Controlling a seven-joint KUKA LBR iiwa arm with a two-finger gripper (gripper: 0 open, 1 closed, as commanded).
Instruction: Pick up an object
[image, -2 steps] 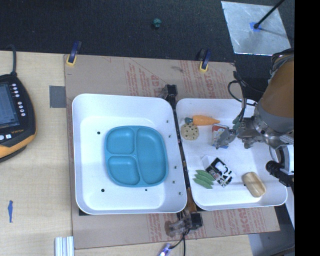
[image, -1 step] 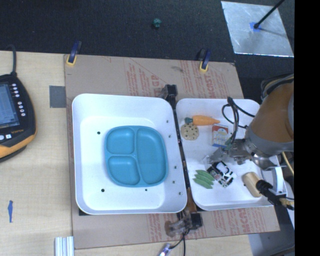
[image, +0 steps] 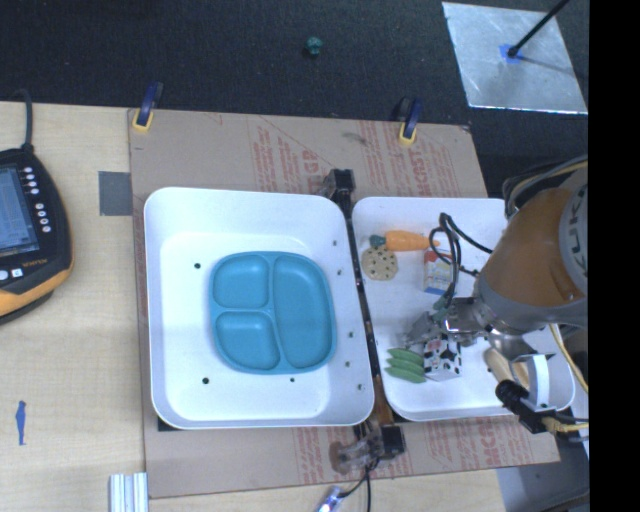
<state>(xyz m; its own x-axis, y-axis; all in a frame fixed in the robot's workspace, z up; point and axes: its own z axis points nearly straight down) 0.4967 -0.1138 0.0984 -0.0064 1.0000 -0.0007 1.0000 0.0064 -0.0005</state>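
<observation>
I see a divided plate (image: 272, 310) in the left bin (image: 170, 395); a carrot (image: 405, 240), cookie (image: 379, 263) and pea pod (image: 404, 364) lie in the right bin (image: 440, 402).

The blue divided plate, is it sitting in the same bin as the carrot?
No, the blue divided plate lies alone in the left bin, while the carrot lies in the right bin near its far edge.

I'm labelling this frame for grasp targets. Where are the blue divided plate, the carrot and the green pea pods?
blue divided plate (image: 272, 310): camera view, centre ridge.
carrot (image: 405, 240): camera view, orange body.
green pea pods (image: 404, 364): camera view, middle of pods.
</observation>
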